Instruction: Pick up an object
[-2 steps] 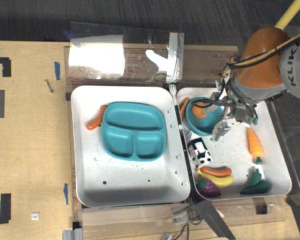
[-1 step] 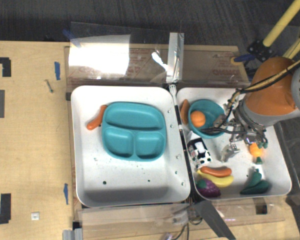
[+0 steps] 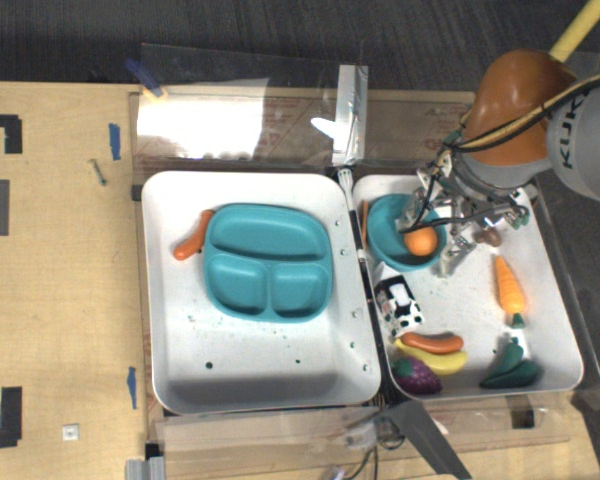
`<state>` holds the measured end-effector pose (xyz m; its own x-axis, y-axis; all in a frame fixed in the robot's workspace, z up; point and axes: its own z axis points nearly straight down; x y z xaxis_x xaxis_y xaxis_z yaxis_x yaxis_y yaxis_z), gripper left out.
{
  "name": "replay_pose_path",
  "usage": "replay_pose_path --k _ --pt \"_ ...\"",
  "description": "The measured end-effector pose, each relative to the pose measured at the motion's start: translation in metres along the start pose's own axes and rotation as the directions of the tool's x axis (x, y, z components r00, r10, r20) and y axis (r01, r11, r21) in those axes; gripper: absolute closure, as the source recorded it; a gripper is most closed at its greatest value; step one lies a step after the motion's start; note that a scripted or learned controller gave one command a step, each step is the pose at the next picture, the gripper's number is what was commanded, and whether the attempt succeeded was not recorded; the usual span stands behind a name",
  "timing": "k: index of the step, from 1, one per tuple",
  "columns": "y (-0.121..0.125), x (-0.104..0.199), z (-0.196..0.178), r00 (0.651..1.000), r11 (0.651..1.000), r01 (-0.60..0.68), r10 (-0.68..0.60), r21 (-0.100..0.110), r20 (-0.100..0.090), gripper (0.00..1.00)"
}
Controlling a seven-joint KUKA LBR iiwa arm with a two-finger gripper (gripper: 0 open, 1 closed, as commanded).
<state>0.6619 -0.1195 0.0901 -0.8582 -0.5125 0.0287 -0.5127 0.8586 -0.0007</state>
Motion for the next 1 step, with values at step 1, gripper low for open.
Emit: replay_pose_path --k 1 --pt "0.0205 0.0074 -0.0016 0.993 0.993 0.116 -0.116 0.015 0.028 0.00"
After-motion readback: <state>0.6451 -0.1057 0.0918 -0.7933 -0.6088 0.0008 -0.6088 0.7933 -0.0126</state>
